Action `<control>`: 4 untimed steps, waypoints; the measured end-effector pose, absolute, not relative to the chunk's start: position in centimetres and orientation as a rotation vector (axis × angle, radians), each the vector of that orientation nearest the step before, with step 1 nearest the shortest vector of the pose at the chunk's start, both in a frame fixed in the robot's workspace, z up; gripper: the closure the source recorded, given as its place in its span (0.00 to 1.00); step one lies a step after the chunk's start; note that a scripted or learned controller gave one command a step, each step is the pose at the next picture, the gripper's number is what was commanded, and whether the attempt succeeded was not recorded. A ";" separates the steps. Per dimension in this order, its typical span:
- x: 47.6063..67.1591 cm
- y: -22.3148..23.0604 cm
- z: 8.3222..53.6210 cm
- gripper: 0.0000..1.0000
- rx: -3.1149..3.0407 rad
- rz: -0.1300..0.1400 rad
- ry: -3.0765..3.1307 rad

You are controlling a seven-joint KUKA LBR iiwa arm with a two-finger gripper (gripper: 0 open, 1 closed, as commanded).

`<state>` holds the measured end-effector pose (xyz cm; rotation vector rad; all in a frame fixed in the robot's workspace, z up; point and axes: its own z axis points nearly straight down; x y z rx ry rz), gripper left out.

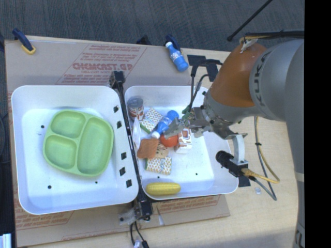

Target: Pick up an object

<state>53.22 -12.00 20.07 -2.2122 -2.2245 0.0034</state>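
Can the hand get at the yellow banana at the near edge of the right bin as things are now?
Probably yes. The banana lies by itself against the right bin's near wall with nothing on top, and the hand is over the pile just beyond it.

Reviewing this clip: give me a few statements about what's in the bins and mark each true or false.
1. The green divided plate lies in the left bin. True.
2. The yellow banana lies at the near edge of the right bin. True.
3. The small can sits on the green plate. False: it stands in the right bin's far left corner.
4. The gripper hovers over the left bin. False: it is over the right bin's pile, beside a blue bottle.
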 end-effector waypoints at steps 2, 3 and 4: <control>48.8 -21.2 12.2 0.00 -2.212 0.005 -2.224; 54.8 -18.6 9.1 0.00 -2.210 0.004 -2.229; 54.9 -18.6 10.2 1.00 -2.208 0.005 -2.232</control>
